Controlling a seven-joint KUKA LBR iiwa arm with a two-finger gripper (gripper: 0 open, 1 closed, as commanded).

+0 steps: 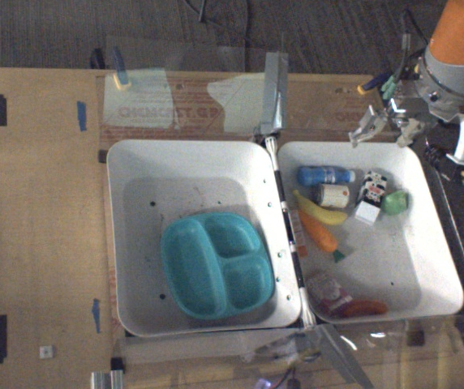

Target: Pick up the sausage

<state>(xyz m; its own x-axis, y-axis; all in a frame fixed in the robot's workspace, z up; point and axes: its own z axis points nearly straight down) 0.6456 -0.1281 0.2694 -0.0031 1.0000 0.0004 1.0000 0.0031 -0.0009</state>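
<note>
The sausage (pixel 366 307), reddish-brown and lying flat, rests near the front edge of the right bin (pixel 427 258), beside a crumpled clear wrapper (pixel 329 292). My gripper (pixel 386 130) hangs over the back rim of the right bin, far from the sausage. It is open, its two silver fingers (pixel 365 129) spread apart with nothing between them.
The back of the right bin holds a blue bottle (pixel 325 175), a small can (pixel 333 194), a banana (pixel 320 209), a carrot (pixel 320 232), a black-and-white carton (pixel 371 193) and a green ball (pixel 394 202). In the left bin (pixel 135 185) lies a teal divided plate (pixel 216 263).
</note>
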